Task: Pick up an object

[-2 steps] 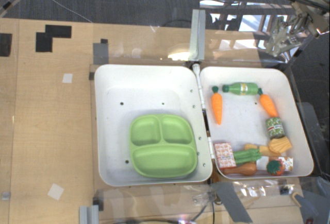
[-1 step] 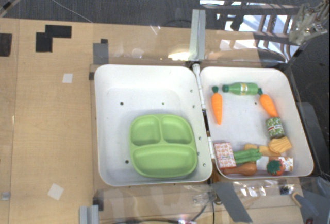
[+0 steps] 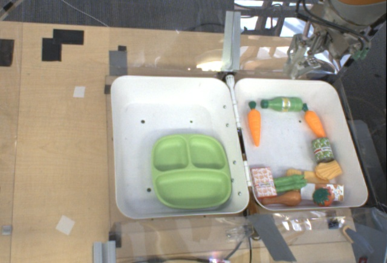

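The green divided plate [image 3: 191, 170] sits in the left bin [image 3: 130, 98] — skip it. Middle-right of frame, the left carrot [image 3: 254, 125] lies apart from its neighbours, the easiest target: descend straight, straddle its width. The gripper [image 3: 305, 53] hovers upper right — its opening I cannot tell.

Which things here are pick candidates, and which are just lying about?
For the job: gripper; in the right bin: green bottle, two carrots, small can, red-and-white box.

Lying about: green divided plate in the left bin.
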`<control>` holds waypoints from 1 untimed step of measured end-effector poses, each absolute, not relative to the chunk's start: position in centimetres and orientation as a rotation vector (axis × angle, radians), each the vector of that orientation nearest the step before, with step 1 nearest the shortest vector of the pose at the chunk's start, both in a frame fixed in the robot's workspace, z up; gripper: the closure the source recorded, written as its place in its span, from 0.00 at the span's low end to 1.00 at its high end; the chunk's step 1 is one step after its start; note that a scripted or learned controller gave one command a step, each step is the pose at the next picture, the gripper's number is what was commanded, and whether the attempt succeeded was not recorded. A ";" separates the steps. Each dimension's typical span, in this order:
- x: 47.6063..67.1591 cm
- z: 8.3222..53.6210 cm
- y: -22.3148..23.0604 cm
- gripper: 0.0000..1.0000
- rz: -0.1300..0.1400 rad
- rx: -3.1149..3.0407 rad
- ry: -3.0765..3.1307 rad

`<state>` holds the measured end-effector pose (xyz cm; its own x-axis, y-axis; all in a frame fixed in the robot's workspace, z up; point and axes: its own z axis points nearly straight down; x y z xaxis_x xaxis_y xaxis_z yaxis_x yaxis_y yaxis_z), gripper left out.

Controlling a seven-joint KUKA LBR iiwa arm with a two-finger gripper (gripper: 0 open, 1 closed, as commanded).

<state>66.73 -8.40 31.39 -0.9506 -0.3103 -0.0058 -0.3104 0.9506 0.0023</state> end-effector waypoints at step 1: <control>67.1 37.2 -10.2 1.00 -0.005 -0.413 3.096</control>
<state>67.06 -10.24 37.24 -0.9648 -0.2623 -0.0175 -0.2622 0.9650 -0.0058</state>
